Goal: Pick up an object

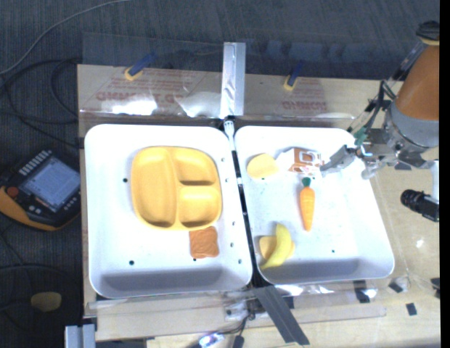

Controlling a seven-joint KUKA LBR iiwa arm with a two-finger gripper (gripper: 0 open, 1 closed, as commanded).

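The right bin (356, 267) holds several objects. An orange carrot (307, 205) with a green top lies near its middle. A yellow banana (277, 246) rests at the front left, and a pale yellow round piece (262, 166) sits at the back left. A white and orange packet (305, 159) lies at the back. My gripper (353, 162) hangs over the bin's back right part, just right of the packet and above the carrot's top end. Nothing shows in its grasp.
The left bin (109, 259) carries a yellow divided tray (176, 187) and a brown square piece (204, 243) in front of it. A metal post (233, 78) stands behind the bins. A handheld pendant (38, 187) lies on the floor at left.
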